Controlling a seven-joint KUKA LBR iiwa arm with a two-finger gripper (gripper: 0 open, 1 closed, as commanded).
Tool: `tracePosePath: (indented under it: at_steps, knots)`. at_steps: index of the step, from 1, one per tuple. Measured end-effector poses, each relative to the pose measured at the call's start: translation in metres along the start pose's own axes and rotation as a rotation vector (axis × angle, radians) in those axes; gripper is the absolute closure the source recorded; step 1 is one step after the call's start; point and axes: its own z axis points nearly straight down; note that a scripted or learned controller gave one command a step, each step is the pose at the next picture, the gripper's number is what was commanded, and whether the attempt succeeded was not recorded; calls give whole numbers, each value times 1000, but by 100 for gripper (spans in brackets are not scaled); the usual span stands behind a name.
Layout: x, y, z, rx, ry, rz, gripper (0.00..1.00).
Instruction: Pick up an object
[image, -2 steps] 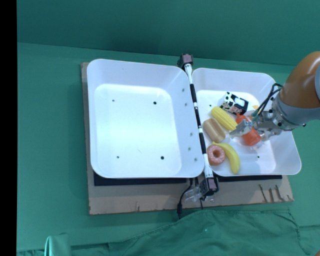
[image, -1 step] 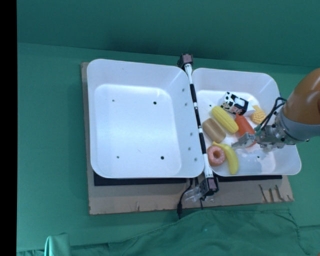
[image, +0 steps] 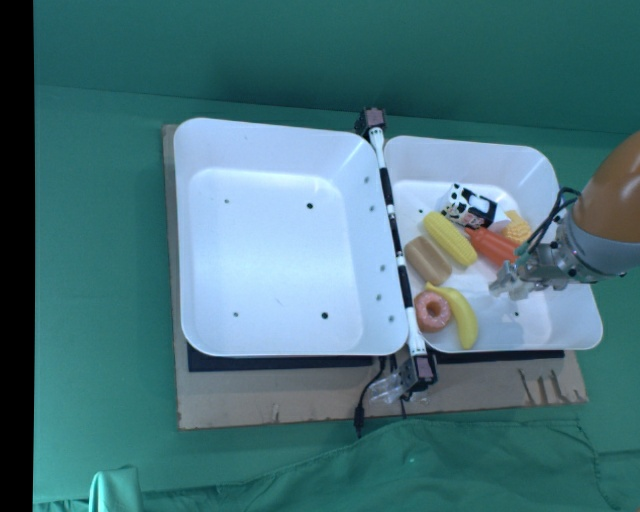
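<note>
The right bin (image: 565, 330) holds several toy foods. A yellow corn cob (image: 449, 238) lies beside a tan bread roll (image: 428, 260). An orange carrot (image: 490, 245) and a small yellow piece (image: 518, 230) sit to their right. A black-and-white cow toy (image: 470, 208) is at the back. A pink donut (image: 433, 311) and a banana (image: 463, 317) lie near the front. My gripper (image: 508, 288) hangs over the right bin just in front of the carrot's near end, open, with nothing between its fingers.
The left bin (image: 200, 150) is beside it, divided from the right bin by a black-and-white bar (image: 393, 225). Both rest on a cardboard sheet (image: 300, 405) over green cloth. The arm comes in across the right bin's right rim.
</note>
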Motion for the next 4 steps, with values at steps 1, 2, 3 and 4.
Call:
tracePosePath:
  at_steps: [1, 2, 3, 4]
  knots:
    - [87, 74, -78, 11, 13, -17, 100]
    - [1, 126, -101, 15, 7, 0, 100]
    - [22, 143, -143, 15, 11, -7, 100]
    - [5, 205, -23, 24, 10, -6, 100]
